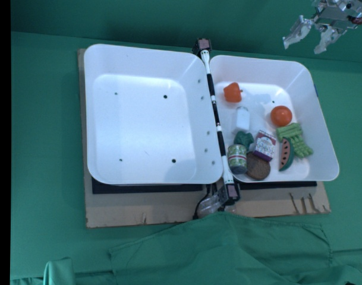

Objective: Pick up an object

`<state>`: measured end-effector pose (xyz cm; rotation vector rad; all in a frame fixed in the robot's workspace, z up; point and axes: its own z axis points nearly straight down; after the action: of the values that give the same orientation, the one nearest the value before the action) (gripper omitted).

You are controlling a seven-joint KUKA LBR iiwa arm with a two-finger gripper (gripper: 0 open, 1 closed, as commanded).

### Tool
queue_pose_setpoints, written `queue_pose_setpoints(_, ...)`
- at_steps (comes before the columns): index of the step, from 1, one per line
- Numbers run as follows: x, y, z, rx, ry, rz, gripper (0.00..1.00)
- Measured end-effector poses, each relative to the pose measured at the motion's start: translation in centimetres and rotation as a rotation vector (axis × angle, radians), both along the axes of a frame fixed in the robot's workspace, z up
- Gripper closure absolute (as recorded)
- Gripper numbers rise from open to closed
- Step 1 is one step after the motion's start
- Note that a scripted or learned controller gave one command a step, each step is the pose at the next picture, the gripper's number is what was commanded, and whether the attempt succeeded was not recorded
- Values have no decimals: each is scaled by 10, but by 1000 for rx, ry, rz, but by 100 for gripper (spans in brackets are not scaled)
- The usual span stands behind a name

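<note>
The tool [311, 35] hung above the tabletop [44, 129] at the upper right of the view, beyond the far corner of the right bin [323, 153] and clear of its rim. Its two fingers [295, 33] were spread apart with nothing between them.

All the objects lay in the right bin. An orange pepper [232, 92] sat near the far left side, with a white bottle [242, 118] just below it. An orange ball [281, 116] lay towards the right, touching a green ridged piece [295, 139]. A watermelon slice [285, 154] lay beside that piece. At the near edge were a small can [236, 158], a brown round biscuit [258, 168], a purple carton [264, 145] and a dark green item [244, 138], bunched closely together.

The left bin [109, 61] stood beside it, a black-and-white rod [213, 108] running between the two. Green cloth [228, 251] lay crumpled at the front.
</note>
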<state>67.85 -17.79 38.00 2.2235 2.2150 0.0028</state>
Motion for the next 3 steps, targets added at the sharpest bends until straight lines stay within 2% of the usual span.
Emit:
queue_pose_setpoints(1,0,0,0,0,0,0,0)
queue_pose_setpoints(3,3,5,-113,-1,5,1,0)
